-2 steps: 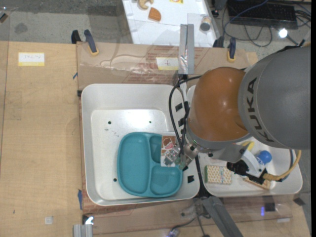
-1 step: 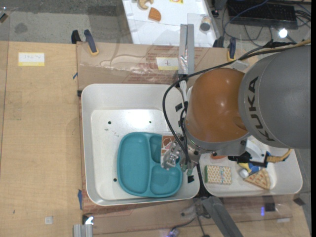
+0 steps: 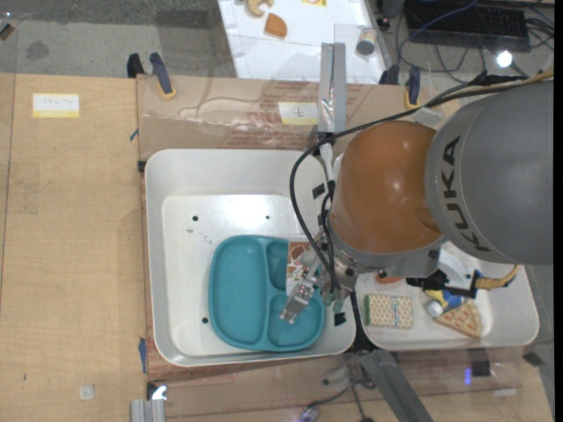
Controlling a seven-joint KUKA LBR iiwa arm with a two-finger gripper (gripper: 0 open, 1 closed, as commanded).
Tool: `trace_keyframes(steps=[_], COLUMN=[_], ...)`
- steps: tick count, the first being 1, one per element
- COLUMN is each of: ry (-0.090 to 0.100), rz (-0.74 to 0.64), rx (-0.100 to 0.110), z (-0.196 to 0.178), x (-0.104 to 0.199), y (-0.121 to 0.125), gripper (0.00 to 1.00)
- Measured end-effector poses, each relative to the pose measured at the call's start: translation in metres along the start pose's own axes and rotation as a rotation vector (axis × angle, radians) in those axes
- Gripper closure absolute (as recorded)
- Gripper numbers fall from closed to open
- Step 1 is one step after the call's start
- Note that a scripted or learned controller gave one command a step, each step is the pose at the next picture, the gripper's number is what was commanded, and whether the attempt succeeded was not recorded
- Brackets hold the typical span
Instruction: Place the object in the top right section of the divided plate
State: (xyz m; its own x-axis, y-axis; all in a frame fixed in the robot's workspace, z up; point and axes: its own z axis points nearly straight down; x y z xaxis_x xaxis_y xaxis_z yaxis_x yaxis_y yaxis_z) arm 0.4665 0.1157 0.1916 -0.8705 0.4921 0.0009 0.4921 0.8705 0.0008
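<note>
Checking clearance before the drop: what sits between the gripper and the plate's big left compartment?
In the camera view, just the raised divider ridge of the teal divided plate; the gripper hangs over the right-hand sections.

The gripper (image 3: 303,295) hangs over the right side of the teal divided plate (image 3: 242,297) in the left bin (image 3: 171,236).

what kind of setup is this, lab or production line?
Most likely a robotics lab. A KUKA arm works over two white bins on a cardboard-lined bench, with a teal plate and toy food such as a waffle, and a keyboard behind.
</note>
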Motion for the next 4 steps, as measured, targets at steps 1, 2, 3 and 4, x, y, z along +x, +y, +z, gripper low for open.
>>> trace_keyframes(steps=[1, 2, 3, 4], ry=[-0.003, -0.002, -0.004, -0.002], rz=[0.003, -0.325, -0.567, -0.991], rx=[-0.005, -0.001, -0.002, -0.001], z=[-0.011, -0.001, 0.0, 0.016], x=[-0.002, -0.006, -0.001, 0.002], y=[0.001, -0.009, -0.001, 0.014], gripper=[1.0, 1.0, 1.0, 1.0])
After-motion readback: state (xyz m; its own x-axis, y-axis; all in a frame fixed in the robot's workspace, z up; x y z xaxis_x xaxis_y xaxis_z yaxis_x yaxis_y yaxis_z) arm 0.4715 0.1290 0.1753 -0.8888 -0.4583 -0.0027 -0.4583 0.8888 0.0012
